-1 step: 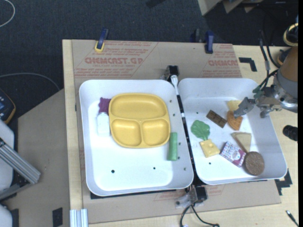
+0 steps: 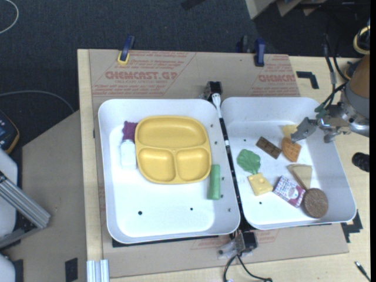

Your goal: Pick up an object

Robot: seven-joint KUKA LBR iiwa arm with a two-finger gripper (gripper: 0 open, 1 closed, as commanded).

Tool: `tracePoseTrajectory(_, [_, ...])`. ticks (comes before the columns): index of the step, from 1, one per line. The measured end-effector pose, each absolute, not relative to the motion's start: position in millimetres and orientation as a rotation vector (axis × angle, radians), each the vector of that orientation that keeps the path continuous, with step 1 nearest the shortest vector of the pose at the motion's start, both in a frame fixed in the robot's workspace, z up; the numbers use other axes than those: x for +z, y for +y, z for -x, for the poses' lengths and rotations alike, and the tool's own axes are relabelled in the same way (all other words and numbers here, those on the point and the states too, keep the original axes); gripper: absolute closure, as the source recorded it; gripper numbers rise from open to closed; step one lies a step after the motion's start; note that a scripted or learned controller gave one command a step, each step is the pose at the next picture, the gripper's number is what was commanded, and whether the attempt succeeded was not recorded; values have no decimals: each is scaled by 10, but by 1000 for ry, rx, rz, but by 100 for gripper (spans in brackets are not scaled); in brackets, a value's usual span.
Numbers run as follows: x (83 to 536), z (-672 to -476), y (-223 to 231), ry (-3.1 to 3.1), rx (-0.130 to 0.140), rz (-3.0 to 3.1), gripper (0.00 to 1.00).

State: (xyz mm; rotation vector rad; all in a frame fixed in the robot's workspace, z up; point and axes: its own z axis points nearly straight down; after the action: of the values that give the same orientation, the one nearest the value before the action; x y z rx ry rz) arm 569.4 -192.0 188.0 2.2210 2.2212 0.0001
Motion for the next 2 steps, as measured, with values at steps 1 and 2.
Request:
tracePoseTrajectory(1, [1365,-5622,-1827,2227,-5,-2226,0])
tracePoseTrajectory(2, [828,-5608,-1814,2227,-5,-2226,0])
